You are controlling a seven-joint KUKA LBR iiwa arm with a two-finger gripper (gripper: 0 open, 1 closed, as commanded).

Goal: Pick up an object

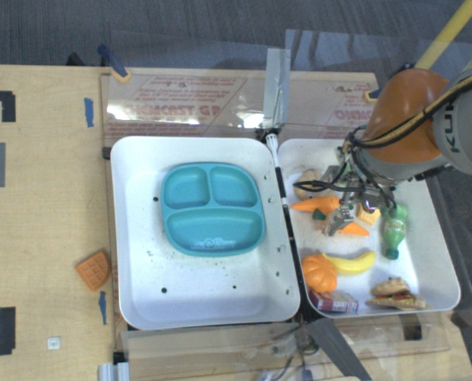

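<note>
Down low in the right bin (pixel 438 236) among the toy food, gripper (pixel 345 213) right over the carrot (pixel 315 205), ready to grab, grip impossible to tell.

Robotics lab, plywood bench (pixel 37 213) w/ tape marks, two white bins (pixel 132 292), KUKA arm (pixel 406 117)

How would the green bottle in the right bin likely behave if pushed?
The green bottle lies on its side and looks round, so it would probably roll. It looks like a small toy, likely light. Its smooth surface may slip between end effector fingers.
</note>
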